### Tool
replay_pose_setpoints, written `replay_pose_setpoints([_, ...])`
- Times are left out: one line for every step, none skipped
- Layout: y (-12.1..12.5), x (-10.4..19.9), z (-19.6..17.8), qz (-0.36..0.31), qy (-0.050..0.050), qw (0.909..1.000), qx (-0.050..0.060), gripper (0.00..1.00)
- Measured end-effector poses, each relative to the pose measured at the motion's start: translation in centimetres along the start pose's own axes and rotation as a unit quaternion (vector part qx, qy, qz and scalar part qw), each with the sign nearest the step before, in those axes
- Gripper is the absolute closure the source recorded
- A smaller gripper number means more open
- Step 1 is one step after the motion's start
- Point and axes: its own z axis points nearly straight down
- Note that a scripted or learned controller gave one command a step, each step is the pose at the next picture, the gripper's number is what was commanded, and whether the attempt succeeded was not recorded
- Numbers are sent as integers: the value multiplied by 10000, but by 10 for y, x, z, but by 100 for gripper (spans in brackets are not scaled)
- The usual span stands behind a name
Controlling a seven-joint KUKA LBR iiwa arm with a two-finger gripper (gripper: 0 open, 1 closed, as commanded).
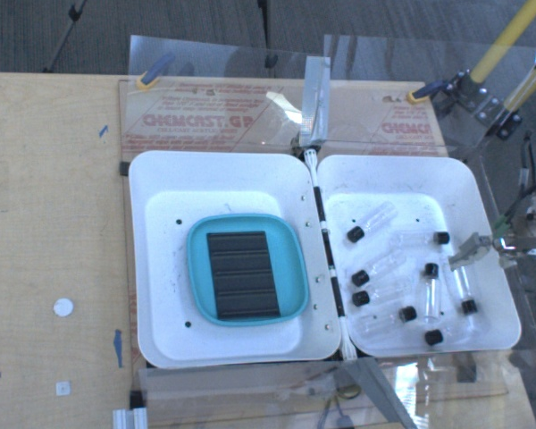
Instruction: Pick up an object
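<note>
Clear plastic vials with black caps point(402, 280) lie scattered flat in your right white bin point(482, 186). Gripper point(469, 250) sits at that bin's 3 o'clock rim, close to them; grip state can't be told. Teal tray with black insert point(247, 268) fills the left white bin point(152, 239).

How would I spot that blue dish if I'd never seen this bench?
Find the two white bins; take the left bin. The blue dish lies in its middle, square with rounded corners, holding a dark ribbed block. The clear tubes lie next door.
</note>
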Motion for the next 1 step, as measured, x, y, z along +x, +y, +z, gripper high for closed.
replay_pose_setpoints([34, -8, 82, -1153, 38, 9933, 6, 0])
